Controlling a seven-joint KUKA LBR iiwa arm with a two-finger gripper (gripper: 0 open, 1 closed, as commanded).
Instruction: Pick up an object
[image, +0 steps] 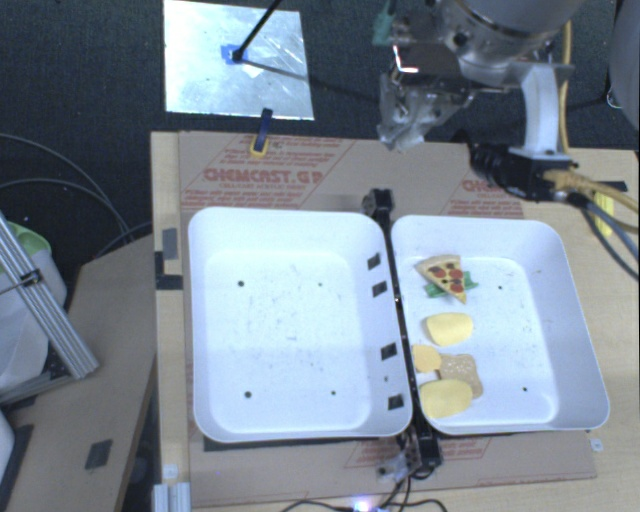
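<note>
Overhead, end effector (403, 128) above bins (300, 225)

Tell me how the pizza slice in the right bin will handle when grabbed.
The pizza slice looks like a flat toy, so probably stiff and light. Lying flat on the bin floor, it offers little edge and may slide rather than lift.

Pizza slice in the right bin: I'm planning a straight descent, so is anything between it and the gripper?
Nothing visible. The gripper hangs above the bench beyond the bins, and the pizza slice lies uncovered, apart from the yellow pieces nearer the camera.
</note>
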